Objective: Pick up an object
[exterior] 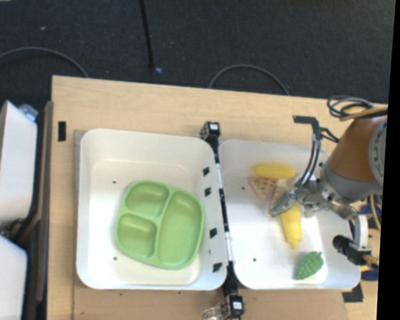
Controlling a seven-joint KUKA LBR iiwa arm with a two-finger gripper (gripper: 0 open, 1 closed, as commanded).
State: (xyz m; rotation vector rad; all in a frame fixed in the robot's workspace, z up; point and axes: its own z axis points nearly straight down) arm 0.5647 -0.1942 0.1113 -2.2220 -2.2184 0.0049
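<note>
Place: this is looking like a robot lab.
Bench: a wooden bench (156,109) is standing on dark carpet (194,34).
Bins: two white bins (92,203) are sitting side by side.
Cables: black cables (249,74) are lying on the floor.
Robot: a grey and orange arm (356,155) is reaching in.

Dark carpet floor (194,34), black cables (146,27), pale wooden bench (156,106)

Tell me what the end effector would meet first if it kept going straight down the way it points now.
Probably the yellow banana-like toy: the end effector hangs right at its upper end. The tan wedge lies just left of it. Height above the right bin is unclear.
</note>
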